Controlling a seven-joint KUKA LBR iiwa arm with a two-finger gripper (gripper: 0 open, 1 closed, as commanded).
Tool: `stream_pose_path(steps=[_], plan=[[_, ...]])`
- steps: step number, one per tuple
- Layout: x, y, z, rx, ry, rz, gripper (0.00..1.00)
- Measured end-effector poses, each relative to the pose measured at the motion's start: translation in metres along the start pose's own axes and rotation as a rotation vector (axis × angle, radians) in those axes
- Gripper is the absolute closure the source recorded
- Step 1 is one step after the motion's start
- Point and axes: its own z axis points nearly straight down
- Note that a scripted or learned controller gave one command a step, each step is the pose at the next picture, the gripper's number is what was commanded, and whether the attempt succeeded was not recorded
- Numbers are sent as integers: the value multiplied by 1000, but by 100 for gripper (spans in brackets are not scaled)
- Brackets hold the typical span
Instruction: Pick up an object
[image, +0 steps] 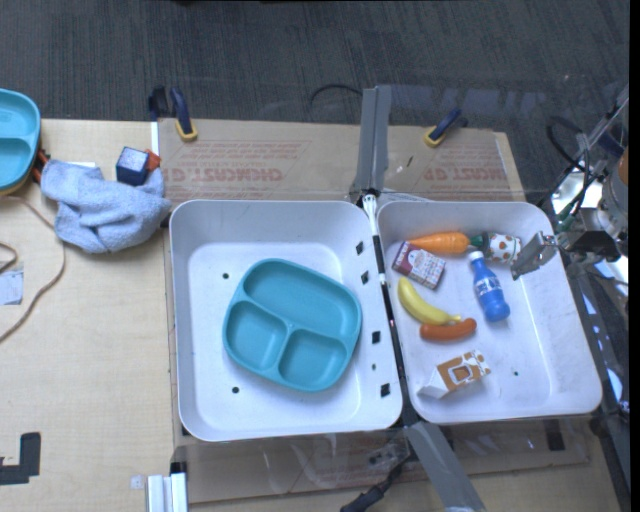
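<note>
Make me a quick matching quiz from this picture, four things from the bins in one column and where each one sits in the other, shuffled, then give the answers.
Things:
1. teal divided plate
2. blue bottle
3. carrot
4. small carton

Places:
A. near the front edge of the right bin
B. alone in the left bin
C. near the back wall of the right bin
D. middle of the right bin, right of the banana

Pairs: 1-B, 2-D, 3-C, 4-A
</note>
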Motion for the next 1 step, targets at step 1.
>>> stream_pose_path(steps=[1], plan=[[-26, 15, 130, 0, 1, -47, 0]])
